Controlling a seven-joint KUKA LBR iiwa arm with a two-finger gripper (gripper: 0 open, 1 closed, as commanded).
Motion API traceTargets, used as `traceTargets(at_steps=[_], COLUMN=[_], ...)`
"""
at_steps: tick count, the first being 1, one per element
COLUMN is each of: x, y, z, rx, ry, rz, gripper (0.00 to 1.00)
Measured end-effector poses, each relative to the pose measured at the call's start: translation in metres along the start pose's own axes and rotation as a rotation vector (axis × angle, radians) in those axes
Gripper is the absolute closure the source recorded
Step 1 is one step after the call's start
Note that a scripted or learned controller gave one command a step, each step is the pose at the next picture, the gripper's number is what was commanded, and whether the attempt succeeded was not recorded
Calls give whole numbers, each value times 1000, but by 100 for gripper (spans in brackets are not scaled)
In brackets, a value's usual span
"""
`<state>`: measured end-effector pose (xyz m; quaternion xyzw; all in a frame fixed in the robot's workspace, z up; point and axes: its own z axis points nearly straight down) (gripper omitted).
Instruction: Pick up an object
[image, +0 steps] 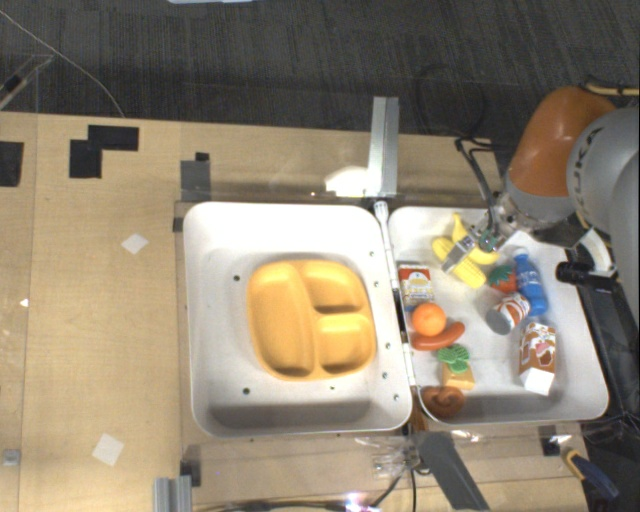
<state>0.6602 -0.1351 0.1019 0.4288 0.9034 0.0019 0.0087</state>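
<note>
A yellow plastic divided tray (308, 318) lies in a white shallow bin (215, 300), near a round orange fruit (428, 319) and a blue bottle (530, 284)

bins (200, 300): 2 | yellow tray (308, 318): 1 | orange (429, 319): 1

1. I see the left bin (200, 300) open around its rim; a yellow tray (310, 318) fills the middle.
2. The right bin (580, 395) is crowded: orange (429, 319), milk carton (538, 357), blue bottle (530, 282), can (508, 313) packed close.
3. Bare floor lies at its lower middle.
</note>
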Motion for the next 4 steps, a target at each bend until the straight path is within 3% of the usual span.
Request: traceTargets(at_steps=[1, 3, 4], x=[65, 62, 117], y=[48, 48, 74], z=[-92, -111, -84], rx=[-7, -8, 9], ry=[2, -4, 12], rz=[-64, -70, 304], gripper=[100, 100, 100])
